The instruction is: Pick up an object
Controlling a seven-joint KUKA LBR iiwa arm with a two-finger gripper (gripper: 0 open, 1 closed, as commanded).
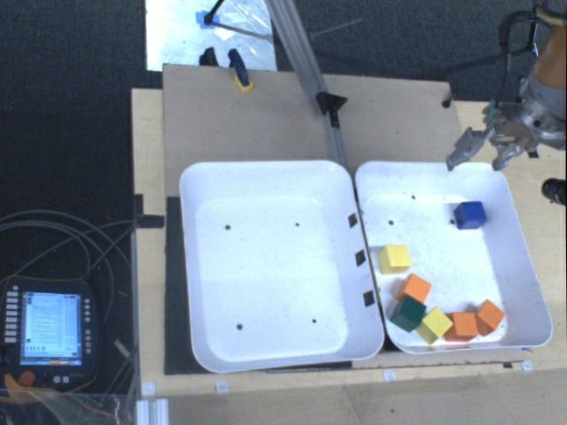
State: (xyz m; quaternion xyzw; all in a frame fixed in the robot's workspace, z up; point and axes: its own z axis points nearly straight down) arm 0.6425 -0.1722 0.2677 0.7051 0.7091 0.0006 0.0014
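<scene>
While frame clips arm (pixel 547 69), gripper (pixel 483 151) spread

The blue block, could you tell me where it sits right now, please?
The blue block lies alone in the upper part of the right bin, near its right wall, below the gripper and apart from the yellow block.

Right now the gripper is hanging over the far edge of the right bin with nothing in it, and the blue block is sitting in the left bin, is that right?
Not quite. The blue block is in the right bin, not the left bin, as the camera view shows. The rest stands: the gripper hangs open over the right bin's far edge with nothing between its fingers.
</scene>
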